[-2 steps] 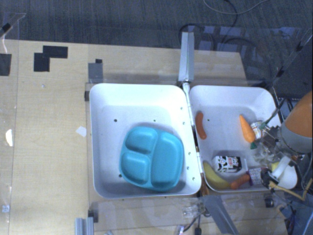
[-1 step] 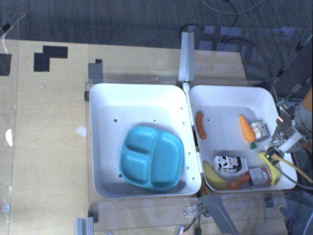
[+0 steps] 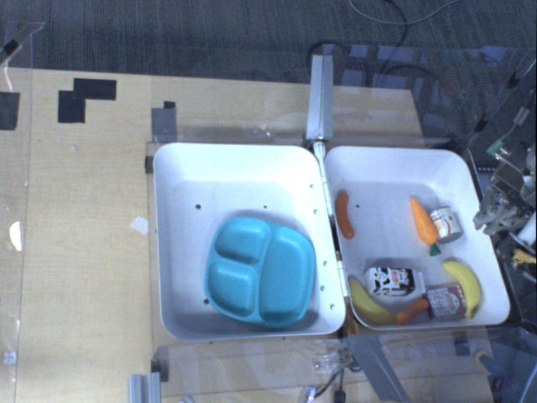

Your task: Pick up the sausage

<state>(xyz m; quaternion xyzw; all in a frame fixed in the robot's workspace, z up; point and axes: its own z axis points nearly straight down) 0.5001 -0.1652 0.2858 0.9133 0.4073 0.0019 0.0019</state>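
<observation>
Your sausage (image 3: 344, 215) lies at nine o'clock in the right bin (image 3: 394, 159), against its left wall. Your gripper (image 3: 503, 212) sits at three o'clock, past the rim.

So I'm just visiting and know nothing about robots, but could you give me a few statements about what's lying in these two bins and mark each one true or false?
1. The sausage lies in the right bin, close to its left wall. True.
2. The blue divided plate sits in the right bin. False: it sits in the left bin.
3. The carrot lies touching the sausage. False: they lie apart, the carrot toward the bin's right side.
4. Two bananas lie in the right bin, one near its front left corner and one near the front right. True.
5. The sausage rests on the blue plate. False: it lies on the white bin floor.
</observation>
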